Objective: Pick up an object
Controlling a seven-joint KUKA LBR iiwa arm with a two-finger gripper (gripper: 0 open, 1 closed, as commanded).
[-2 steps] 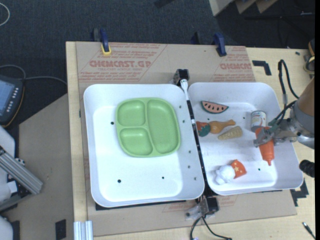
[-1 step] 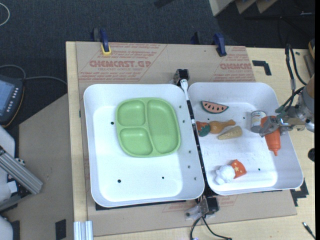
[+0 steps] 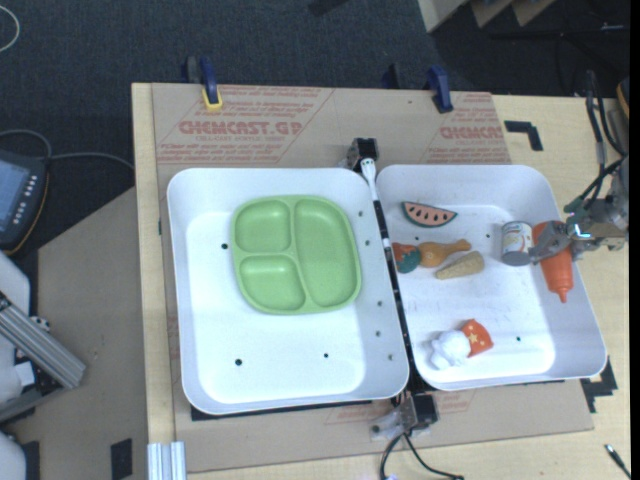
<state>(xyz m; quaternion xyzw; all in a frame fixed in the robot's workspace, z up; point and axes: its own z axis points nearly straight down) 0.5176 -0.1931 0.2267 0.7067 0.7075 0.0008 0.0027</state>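
The small tin can (image 3: 516,242) lies on its side just left of the gripper (image 3: 578,230), in the right bin (image 3: 580,353), its axis running roughly left-right. It is probably light, stiff and slick, so best pinched across its round body. Below the gripper, the carrot (image 3: 559,269) points down; I cannot tell how the jaws stand.

The robot's gripper (image 3: 583,230) is small, grey and shiny, made of metal bits and thin fingers. Just behind it, thin dark cables (image 3: 603,163) loop upward. Its parts look too blurry to make out screws or markings.
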